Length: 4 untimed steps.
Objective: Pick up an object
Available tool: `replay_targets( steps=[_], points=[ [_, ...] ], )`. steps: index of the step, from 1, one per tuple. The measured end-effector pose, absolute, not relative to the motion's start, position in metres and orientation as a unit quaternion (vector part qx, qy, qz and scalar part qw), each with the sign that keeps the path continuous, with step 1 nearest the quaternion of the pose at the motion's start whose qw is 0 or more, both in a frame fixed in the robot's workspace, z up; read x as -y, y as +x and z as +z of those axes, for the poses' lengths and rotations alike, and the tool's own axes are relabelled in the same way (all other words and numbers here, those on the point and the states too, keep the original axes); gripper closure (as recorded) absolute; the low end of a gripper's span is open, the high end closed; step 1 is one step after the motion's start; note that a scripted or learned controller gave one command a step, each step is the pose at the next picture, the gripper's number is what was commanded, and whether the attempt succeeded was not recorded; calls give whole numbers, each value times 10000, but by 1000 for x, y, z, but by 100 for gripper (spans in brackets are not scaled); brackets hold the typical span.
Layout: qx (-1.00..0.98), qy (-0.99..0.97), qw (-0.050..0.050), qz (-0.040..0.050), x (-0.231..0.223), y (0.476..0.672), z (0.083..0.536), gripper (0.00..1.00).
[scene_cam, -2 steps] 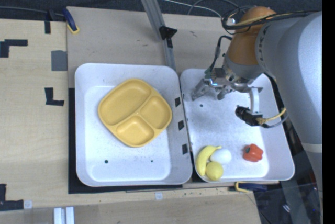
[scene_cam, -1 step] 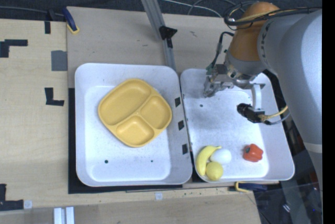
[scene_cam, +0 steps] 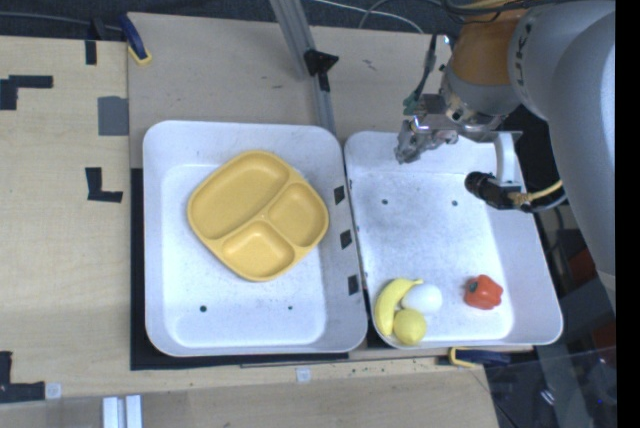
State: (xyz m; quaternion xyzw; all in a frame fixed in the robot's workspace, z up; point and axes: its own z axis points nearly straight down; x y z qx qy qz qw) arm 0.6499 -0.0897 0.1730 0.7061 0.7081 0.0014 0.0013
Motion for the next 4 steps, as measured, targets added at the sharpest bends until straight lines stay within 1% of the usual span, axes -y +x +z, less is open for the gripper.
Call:
replay_targets(
  steps=[1, 2, 3, 4],
  points=[
    [-7079, 7063, 18, 14, 89, 651, 226, 100],
    [-7092, 7050, -11, 3, 41, 634, 233, 100],
    [-7099, 7043, -14, -1, -23, 628, 232, 100],
    [-7098, 7044, -14, 2, -76, 617, 240, 100]
  ],
)
